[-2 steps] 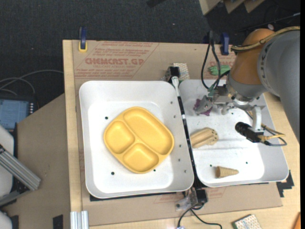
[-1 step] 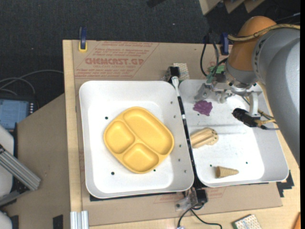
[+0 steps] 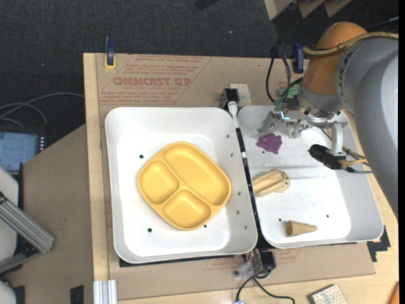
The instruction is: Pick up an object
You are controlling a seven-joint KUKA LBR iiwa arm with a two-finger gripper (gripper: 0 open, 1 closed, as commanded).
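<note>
In the right bin (image 3: pixel 354 223) lie three things. A small purple lump (image 3: pixel 270 142) sits near the far left corner. A tan, roll-shaped piece (image 3: pixel 270 183) rests against the left wall at mid-depth, and a tan cone (image 3: pixel 300 228) lies toward the front. My gripper (image 3: pixel 288 123) hangs over the far end of this bin, just above and to the right of the purple lump. Nothing shows in its grasp.
The left bin (image 3: pixel 120 189) holds a yellow divided plate (image 3: pixel 183 184) with three compartments. The grey arm with its orange band (image 3: pixel 329 56) covers the right bin's far right corner. Cardboard (image 3: pixel 158 81) lies under both bins.
</note>
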